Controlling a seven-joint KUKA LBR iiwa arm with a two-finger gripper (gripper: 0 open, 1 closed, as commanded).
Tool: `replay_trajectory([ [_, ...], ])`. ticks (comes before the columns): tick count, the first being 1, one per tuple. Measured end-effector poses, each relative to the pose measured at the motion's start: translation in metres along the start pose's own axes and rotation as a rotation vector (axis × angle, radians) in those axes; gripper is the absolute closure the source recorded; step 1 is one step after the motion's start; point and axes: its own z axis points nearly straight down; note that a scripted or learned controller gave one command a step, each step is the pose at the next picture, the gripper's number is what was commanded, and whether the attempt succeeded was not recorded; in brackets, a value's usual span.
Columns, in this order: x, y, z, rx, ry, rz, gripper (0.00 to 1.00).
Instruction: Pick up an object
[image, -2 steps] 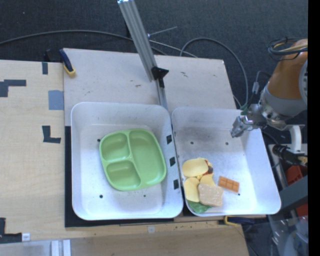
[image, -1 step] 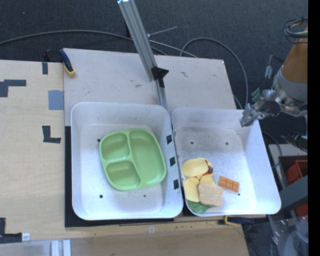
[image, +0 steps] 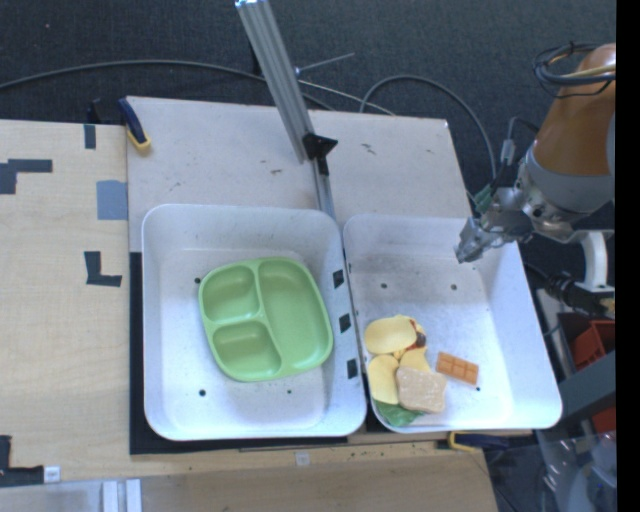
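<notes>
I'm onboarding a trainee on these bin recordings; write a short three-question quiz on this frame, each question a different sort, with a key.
1. True or false: the green plastic three-compartment tray lies in the right white bin.
2. Multiple choice: the small orange rectangular cracker-like piece lies A) on the tray, B) in the right bin, right of the tan toast-like slice, C) on the bench outside both bins.
3. Fill in: the end effector hovers over the right bin's ____ corner, apart from the food pile.

Key: 1 false, it lies in the left white bin; 2 B; 3 far right.

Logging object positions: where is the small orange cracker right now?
The orange cracker lies in the right bin, near its front, just right of the bread slice.
</notes>
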Motion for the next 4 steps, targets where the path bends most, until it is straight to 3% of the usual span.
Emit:
replay_trajectory([
  [4,0.21,-0.03,0.014,0.002,0.0,-0.002,1.0],
])
